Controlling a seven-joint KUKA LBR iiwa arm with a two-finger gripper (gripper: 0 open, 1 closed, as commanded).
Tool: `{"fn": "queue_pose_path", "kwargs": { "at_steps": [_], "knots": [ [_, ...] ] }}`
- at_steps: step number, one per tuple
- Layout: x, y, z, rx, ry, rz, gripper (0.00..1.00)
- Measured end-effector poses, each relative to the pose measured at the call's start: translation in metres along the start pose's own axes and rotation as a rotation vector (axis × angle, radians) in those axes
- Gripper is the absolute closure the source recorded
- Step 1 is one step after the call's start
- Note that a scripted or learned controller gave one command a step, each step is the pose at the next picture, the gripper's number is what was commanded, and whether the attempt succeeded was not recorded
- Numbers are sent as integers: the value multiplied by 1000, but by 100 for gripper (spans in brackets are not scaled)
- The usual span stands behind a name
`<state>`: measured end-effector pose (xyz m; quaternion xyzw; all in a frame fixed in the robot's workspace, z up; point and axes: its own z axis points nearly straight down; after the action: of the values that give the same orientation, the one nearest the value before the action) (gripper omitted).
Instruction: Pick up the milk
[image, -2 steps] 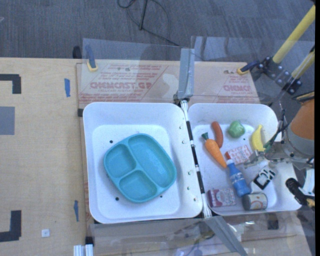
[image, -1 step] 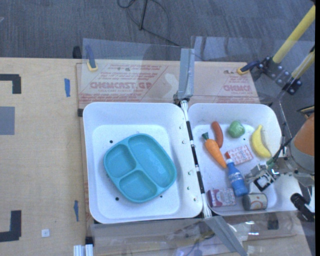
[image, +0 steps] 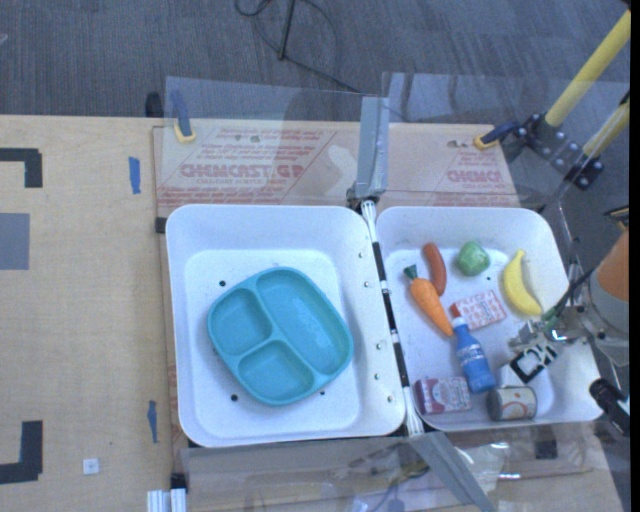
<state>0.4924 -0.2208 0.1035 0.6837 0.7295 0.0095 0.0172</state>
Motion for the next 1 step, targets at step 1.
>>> {"fn": "queue_pose_path", "kwargs": {
  "at_steps": [1],
  "knots": [
    [66,-5,-68,35,11,-58,100]
  ]
}}
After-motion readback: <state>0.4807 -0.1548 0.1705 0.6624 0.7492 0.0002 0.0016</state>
